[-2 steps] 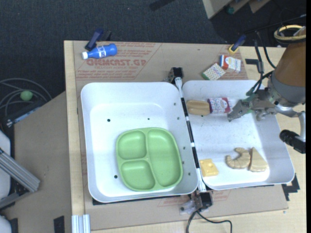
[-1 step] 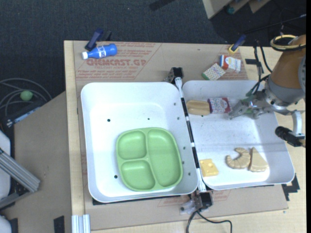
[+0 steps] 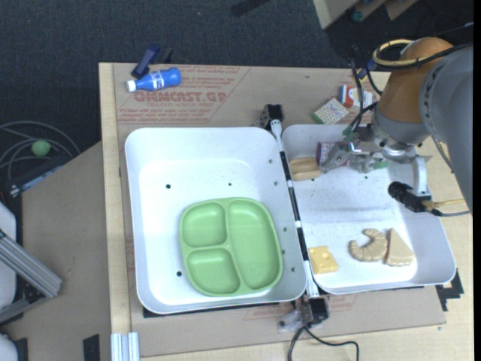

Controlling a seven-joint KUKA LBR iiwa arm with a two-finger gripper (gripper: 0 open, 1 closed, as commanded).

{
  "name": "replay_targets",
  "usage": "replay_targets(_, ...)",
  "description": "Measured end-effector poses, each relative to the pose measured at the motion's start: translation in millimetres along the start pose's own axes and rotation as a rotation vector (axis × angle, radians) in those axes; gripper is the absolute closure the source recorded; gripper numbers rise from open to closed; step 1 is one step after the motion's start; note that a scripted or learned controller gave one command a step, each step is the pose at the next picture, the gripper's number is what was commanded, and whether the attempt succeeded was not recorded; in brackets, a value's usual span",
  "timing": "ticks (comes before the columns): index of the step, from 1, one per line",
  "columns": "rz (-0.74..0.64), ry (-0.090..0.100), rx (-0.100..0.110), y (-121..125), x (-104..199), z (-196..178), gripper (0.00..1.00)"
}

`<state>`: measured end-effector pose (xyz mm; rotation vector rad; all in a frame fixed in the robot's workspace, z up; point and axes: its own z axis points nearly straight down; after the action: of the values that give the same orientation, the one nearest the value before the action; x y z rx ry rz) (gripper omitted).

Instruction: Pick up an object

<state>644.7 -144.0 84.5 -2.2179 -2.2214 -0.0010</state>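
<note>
My gripper (image 3: 349, 157) hangs low over the back of the right bin (image 3: 376, 201), under the orange band of the arm (image 3: 409, 89). A small dark purple object (image 3: 325, 153) sits right at its left side, touching or nearly touching it; I cannot tell which. A tan block (image 3: 304, 168) lies just left of that, by the bin's left wall. Toward the front of this bin lie a yellow cheese-like square (image 3: 323, 259), a curved tan pastry (image 3: 367, 247) and a pale wedge (image 3: 397, 249).
The left bin (image 3: 150, 164) holds a green divided plate (image 3: 228, 244). On the bench behind the bins lie a blue and white bottle (image 3: 154, 80) and a small patterned box (image 3: 330, 111). A black clip (image 3: 272, 116) sits where the bins meet.
</note>
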Motion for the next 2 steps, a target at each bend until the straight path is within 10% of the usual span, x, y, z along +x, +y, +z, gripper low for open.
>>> replay_targets(1,0.001,-0.002,0.005,20.6,-42.1,-0.3,0.0)
replay_targets(2,0.001,0.001,0.0,-34.3,-77.7,-26.1,0.0)
